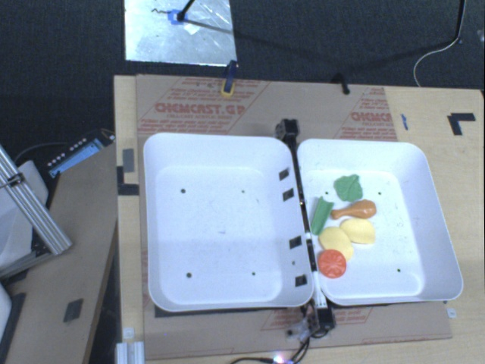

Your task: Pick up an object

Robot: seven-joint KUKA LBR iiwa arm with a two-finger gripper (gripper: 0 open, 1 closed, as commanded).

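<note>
Two shallow white bins side by side in the middle of the frame, resting on a brown cardboard sheet point(197, 106) with red print. Left bin point(220, 226) with a few small dark holes in its floor. Right bin point(409, 233) holding a cluster of toy food, all crowded toward its left side, close to the shared edge.

At the top of the cluster, a green leafy piece point(348, 186). Just below it, an orange drumstick point(355, 210) lying roughly level, thin end pointing left. Left of the drumstick, a long green pod point(320, 214), slanted, near the bin's left wall. Lower down, two yellow lumps touching each other: one point(336, 240) to the left, the other point(358, 230) to the right, just under the drumstick. Lowest in the group, a red tomato point(332, 263), touching the left yellow lump.

Black clips point(288, 196) along the seam between the bins. In the upper left of the frame, a shiny metal plate point(179, 20) on dark carpet; below it, a yellow clip point(227, 88) at the cardboard's top edge. White cable point(439, 48) in the upper right. Metal rail point(30, 211) at the far left.
</note>
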